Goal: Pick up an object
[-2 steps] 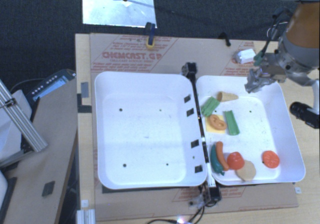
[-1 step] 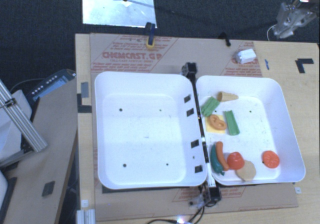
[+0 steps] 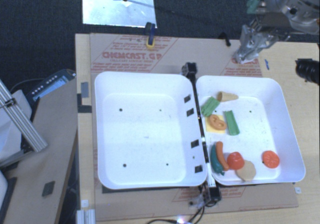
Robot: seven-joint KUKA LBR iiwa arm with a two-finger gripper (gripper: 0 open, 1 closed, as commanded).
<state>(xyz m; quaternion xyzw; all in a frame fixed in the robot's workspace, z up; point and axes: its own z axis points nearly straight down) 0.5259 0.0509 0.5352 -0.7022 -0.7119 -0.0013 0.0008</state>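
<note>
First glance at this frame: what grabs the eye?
The bright toy food clustered in the right bin, especially the red tomato near its front right corner and the yellow cheese slice mid-bin. Next, the bare white left bin, and the claw hanging beyond the right bin's far edge.

Gripper (image 3: 246, 54) hangs behind the right bin's (image 3: 285, 103) far rim, over the bench. All items sit in that bin, nearer the camera than the gripper (cone piece (image 3: 226, 96) closest). Left bin (image 3: 102, 118) lies to gripper's left.
</note>
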